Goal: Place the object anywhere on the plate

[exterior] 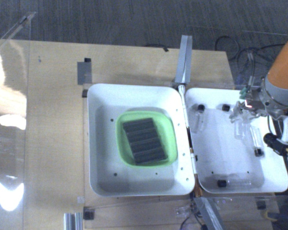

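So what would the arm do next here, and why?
Probably nothing more than pull back and stop. The dark ridged object already lies flat on the green plate in the left bin, while the gripper hangs over the right bin, away from it.

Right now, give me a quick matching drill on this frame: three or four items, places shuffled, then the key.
Items:
1. dark ridged object
2. green plate
3. gripper
4. grey post

Places:
A. over the right bin
B. on the plate
C. in the left bin
D. behind the seam between the bins

Pairs: 1-B, 2-C, 3-A, 4-D
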